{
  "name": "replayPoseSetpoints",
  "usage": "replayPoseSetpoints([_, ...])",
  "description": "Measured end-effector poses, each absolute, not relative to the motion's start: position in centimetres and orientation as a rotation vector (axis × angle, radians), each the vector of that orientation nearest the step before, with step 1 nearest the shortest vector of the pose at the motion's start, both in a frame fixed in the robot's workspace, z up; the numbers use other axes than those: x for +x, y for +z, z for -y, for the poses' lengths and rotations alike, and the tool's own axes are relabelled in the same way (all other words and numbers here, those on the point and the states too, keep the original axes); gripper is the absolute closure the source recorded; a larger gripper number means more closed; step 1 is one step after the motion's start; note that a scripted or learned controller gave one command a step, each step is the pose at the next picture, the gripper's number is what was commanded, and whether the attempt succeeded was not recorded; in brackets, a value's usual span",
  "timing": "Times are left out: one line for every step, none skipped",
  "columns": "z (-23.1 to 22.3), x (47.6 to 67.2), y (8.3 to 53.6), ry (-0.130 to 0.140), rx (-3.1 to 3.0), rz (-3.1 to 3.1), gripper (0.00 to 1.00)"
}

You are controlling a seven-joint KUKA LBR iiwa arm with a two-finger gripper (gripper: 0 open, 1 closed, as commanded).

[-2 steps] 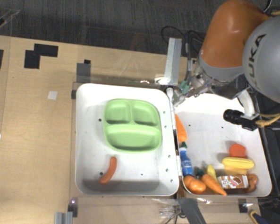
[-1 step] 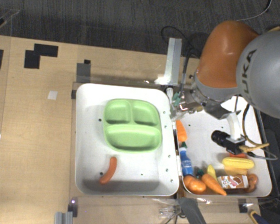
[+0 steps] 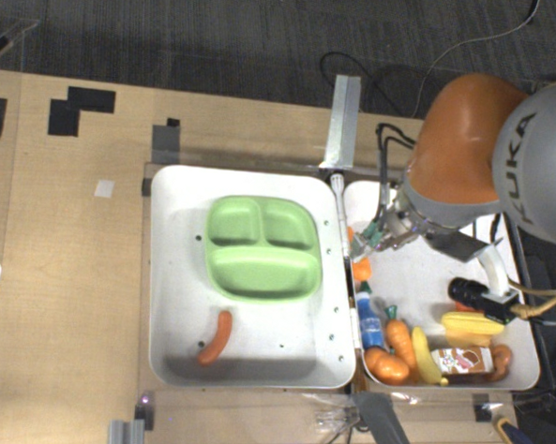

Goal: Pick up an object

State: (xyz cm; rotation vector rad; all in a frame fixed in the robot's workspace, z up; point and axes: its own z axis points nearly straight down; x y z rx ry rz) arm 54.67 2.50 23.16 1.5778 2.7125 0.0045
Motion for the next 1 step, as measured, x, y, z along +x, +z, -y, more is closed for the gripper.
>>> replayPoseSetpoints([0.12, 56.36, 18.47, 0.004, 1.882, -2.513, 1.00])
